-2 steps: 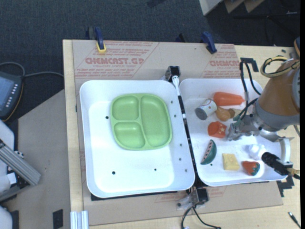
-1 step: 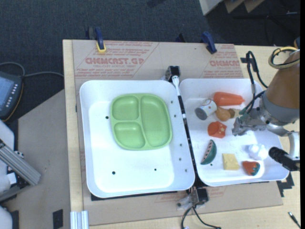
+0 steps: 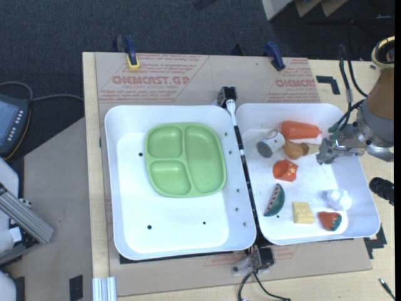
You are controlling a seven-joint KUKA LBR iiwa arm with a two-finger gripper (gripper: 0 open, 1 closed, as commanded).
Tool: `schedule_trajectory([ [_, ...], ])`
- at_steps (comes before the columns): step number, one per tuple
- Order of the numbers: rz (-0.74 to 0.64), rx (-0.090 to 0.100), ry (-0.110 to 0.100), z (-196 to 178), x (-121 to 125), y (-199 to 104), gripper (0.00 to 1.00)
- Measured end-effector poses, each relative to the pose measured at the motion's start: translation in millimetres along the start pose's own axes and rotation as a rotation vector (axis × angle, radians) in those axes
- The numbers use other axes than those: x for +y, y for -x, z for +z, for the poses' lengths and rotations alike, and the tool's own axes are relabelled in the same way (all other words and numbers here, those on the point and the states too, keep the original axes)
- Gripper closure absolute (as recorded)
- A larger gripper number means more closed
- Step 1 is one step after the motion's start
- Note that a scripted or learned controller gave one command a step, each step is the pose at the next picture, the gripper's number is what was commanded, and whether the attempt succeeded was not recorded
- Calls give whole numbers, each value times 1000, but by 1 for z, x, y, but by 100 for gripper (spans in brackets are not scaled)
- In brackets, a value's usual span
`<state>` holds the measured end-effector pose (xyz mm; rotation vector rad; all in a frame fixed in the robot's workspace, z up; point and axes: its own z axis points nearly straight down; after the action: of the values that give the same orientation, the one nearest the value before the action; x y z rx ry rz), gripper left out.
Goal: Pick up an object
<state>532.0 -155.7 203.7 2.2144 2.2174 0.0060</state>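
Fingers' state I cannot tell — gripper [image 3: 330, 150] hangs at three o'clock in the right bin [image 3: 357, 226], near the carrot [image 3: 300, 130].

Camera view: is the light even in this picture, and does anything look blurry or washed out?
In the camera view the light is soft and fairly even; the green tray casts only a faint shadow. The white bins look bright, nearly washed out. The small toys, like the orange carrot, lack fine detail, and the gripper looks slightly soft.
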Motion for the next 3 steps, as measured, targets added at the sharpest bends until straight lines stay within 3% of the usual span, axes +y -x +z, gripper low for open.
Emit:
schedule_trajectory([
  [1,0,1,-3,-23,1,0,100],
  [3,-5,4,-4,-12,69,-79,100],
])
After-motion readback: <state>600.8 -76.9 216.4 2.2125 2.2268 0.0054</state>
